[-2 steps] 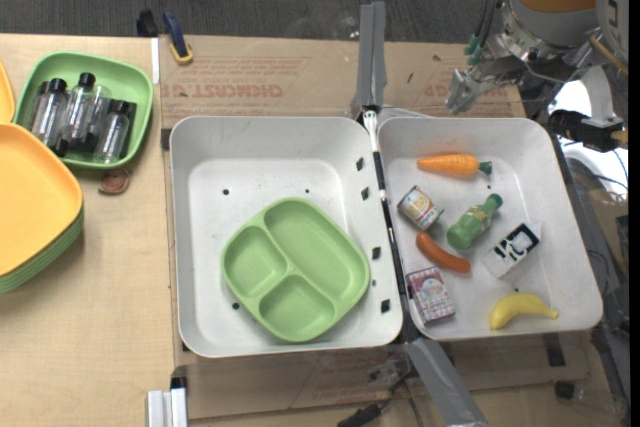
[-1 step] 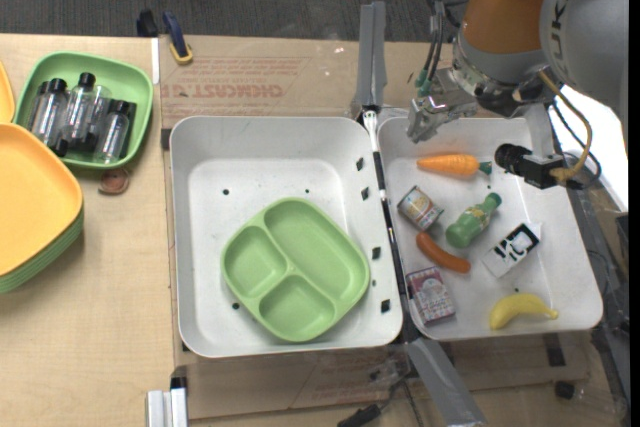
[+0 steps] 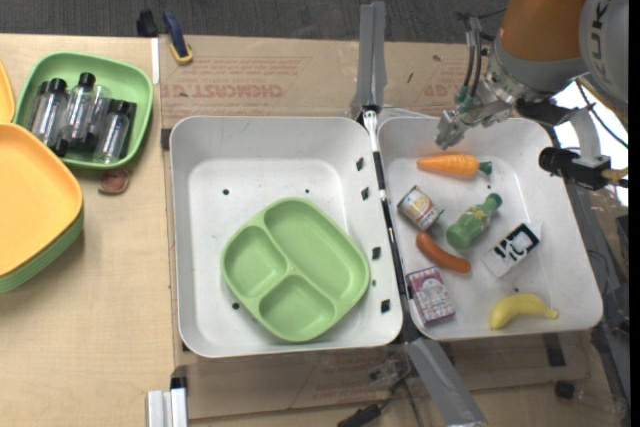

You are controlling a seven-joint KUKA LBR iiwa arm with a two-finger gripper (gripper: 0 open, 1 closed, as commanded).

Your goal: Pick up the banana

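Note:
The yellow banana (image 3: 522, 311) lies at the front right corner of the right bin (image 3: 570, 215). My gripper (image 3: 452, 129) hangs over the bin's back edge, just above the orange carrot (image 3: 450, 166) and far from the banana. Its fingers point down and to the left, spread a little, with nothing between them.
The right bin also holds a small can (image 3: 419, 208), a green bottle (image 3: 472, 222), a red-orange pepper (image 3: 442, 253), a white and black box (image 3: 512, 248) and a pink packet (image 3: 431, 297). A green divided plate (image 3: 293, 267) lies in the left bin. Orange plates (image 3: 35, 205) and a green tray of bottles (image 3: 85, 110) sit at left.

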